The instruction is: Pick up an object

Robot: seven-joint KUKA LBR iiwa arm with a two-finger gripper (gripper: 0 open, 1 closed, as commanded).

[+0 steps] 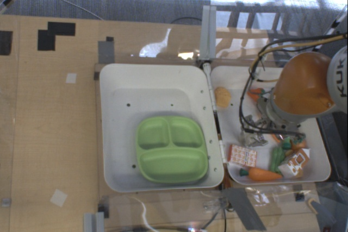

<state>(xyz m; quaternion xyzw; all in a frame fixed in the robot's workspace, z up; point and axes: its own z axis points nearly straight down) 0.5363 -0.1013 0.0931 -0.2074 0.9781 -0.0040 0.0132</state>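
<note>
My gripper hangs low inside the right bin, under the orange wrist band. It is over the bin's middle, just above a small red-and-white box. A carrot lies at the bin's front edge. A green vegetable and an orange-and-white carton sit to the gripper's right. A round tan biscuit rests at the bin's far left. An orange piece peeks out beside the arm. The arm hides the bin's right middle.
The left bin holds a green divided plate toward its front. A metal post stands behind the wall between the bins. Black cables loop from the arm over the right bin.
</note>
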